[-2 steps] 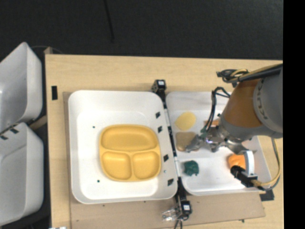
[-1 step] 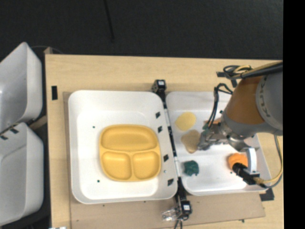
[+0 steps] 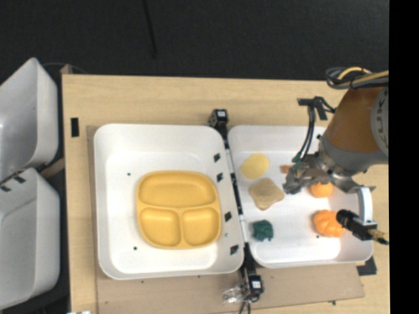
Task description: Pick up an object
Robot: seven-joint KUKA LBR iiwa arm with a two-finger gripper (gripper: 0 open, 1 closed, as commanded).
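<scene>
Low over the right bin (image 3: 275, 257), gripper (image 3: 296, 180) just beside the tan sponge (image 3: 266, 193), an orange piece (image 3: 321, 190) close on the other side. Finger state impossible to tell from here, too dark and small. Nothing visibly lifted yet. Pick not done; grasp and lift both left. Yellow tray (image 3: 178, 208) alone in the left bin (image 3: 114, 175).

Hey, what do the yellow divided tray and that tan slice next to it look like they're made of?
The yellow divided tray looks like moulded plastic: smooth, one colour, soft sheen, rounded compartments. The tan slice looks matte and speckled, like bread; probably a foam or plastic toy, though that stays uncertain.
</scene>
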